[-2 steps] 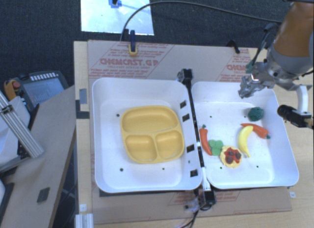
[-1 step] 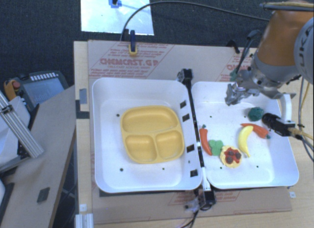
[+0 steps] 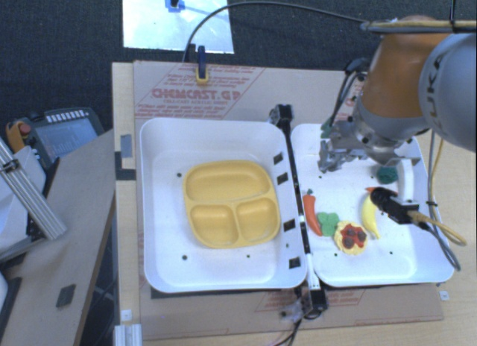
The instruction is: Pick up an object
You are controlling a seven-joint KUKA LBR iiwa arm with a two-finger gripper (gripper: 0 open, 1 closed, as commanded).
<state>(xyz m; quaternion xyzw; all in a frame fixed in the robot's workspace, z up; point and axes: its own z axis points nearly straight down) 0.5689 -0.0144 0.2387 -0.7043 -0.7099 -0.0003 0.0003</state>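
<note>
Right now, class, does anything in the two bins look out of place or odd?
Nothing looks spilled or broken. The yellow tray lies flat in the left bin. The carrot, banana and small pizza lie loosely scattered in the right bin, below the gripper.

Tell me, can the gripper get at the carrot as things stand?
Probably yes. The carrot lies uncovered by the right bin's left wall, and the gripper hangs just above it; that wall may crowd the fingers.

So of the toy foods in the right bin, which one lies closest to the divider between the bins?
The carrot, orange with a green top, lies right by the divider; the pizza slice and banana sit farther right.
</note>
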